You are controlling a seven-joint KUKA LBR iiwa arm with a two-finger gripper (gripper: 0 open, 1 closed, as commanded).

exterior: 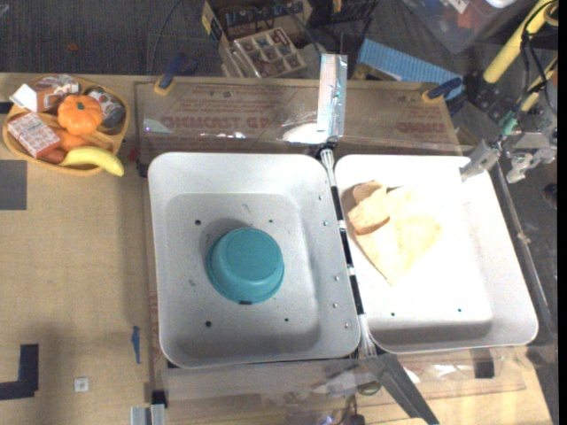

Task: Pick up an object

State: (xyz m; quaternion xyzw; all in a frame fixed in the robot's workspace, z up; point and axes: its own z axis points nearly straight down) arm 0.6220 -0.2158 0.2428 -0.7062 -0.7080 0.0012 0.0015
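The pincer [476, 164] hangs over the far right corner of the right bin [496, 317]. It is too small and blurred to tell whether it is spread or closed, and nothing can be seen in its hold. The nearest candidate is a pale tan object [399, 228] that lies in the same bin, down and to the left of the pincer in the camera view and well apart from it. It looks soft and folded, with a rounded hump at the end farthest from the pincer and a flatter sheet tapering to a point toward the bin's near edge. Farther left of the pincer, an upturned teal bowl [247, 264] sits mid-floor in the left bin [177, 193]. The reach likely runs leftward and down.
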